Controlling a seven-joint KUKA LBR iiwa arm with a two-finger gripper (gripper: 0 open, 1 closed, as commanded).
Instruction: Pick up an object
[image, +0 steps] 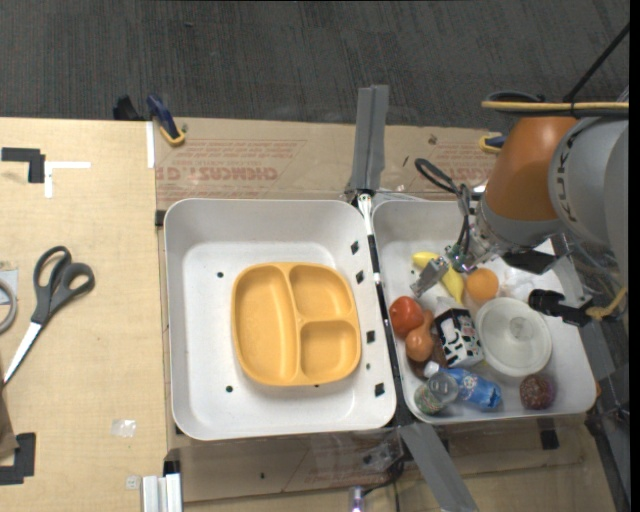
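So the arm (560, 170) came in from the right and hung over the right bin (575, 400), with the claw (445, 268) down near the bin's upper-left part, right by a yellow banana-looking thing (440, 272). Honestly couldn't tell whether the claw was apart or together, it was too small and cluttered there, and nothing was clearly sitting between it.

The right bin was packed: an orange ball (482, 286) just beside the banana, a red tomato-ish fruit (406, 314) below it, a smaller brownish-orange one (419, 345) touching that, a black-and-white patterned item (457, 336) in the middle, a white round lid or bowl (514, 336) next to it, a blue plastic bottle (462, 390) lying near the front wall, and a dark purple round thing (537, 391) in the front right corner.

The left bin (190, 330) had a yellow divided plate (296, 323) lying flat in the centre, three compartments, nothing in them.

Off on the worktop (90, 400) to the left lay a pair of scissors (45, 300) with black handles, well apart from both bins.
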